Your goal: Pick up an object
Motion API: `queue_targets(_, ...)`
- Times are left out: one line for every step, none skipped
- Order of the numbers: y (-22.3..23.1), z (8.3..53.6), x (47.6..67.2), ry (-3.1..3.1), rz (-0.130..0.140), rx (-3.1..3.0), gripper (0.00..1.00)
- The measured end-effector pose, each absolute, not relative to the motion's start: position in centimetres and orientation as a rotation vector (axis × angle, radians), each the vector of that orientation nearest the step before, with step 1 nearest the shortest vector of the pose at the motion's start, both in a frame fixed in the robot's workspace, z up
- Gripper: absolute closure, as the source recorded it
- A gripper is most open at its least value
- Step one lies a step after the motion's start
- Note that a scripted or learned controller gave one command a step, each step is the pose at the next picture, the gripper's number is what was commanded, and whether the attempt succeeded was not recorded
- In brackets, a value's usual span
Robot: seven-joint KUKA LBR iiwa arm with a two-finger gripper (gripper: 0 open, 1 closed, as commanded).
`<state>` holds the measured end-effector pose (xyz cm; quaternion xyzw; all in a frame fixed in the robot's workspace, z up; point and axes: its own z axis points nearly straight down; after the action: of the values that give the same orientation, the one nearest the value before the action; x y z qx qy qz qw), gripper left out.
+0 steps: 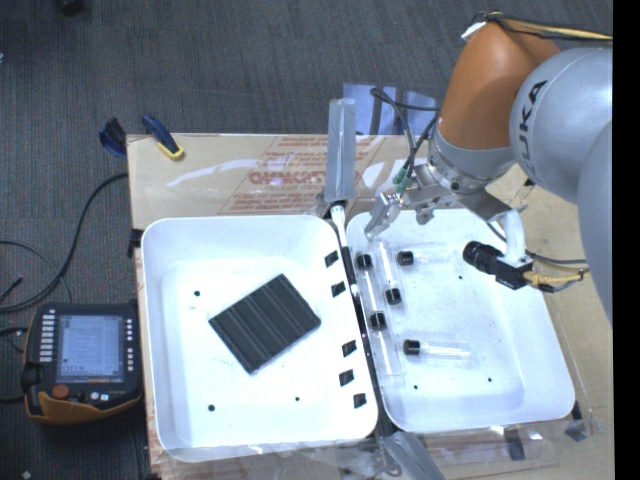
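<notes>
Dark grey carpet around a bench (200, 173) with two white bins. Reddish print on the bench's cardboard sheet, too faint to read. Black lettering on the grey arm (560, 98), cut off and unreadable. Left bin (160, 368): a black ribbed pad (265, 321), lying flat. Right bin (540, 388): clear tubes with black caps (435, 349), hard to make out against white. Gripper (400, 208) above the right bin's far corner; open or closed, cannot tell. Handheld screen unit (80, 358) on the floor, display illegible.
</notes>
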<state>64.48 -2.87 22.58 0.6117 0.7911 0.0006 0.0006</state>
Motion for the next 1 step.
queue_targets(-8.6,11.44,64.81,2.481,0.013,1.909,0.0)
